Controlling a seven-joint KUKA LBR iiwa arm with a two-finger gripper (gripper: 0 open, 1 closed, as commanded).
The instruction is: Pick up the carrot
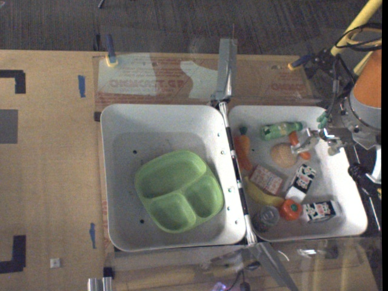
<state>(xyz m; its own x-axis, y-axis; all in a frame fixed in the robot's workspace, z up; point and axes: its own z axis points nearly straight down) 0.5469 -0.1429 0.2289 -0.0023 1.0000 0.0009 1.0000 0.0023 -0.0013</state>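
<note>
The cardboard-covered bench spreads from the centre out to 9 o'clock, marked with black corner shapes and bits of blue tape. Dark carpet lies beyond it along 12 o'clock.

On the bench stand two shallow white bins side by side. The left bin holds a green divided plate near its middle. The right bin, toward 3 o'clock, holds the clutter.

The arm, grey with its orange band, enters at 3 o'clock and reaches over the right bin's upper right corner. Its gripper hangs above the bin's upper right part, just beside a small orange piece. Whether the fingers are spread or pressed together cannot be told, and nothing is seen between them.

The carrot lies along the right bin's left wall, at about 9 o'clock within that bin, green top toward 12 o'clock, well apart from the gripper.

Around it: a green bottle at 12 o'clock, a round tan piece at centre, a banana, a pinkish packet, two small cartons, a tomato and a tin toward 6 o'clock.
</note>
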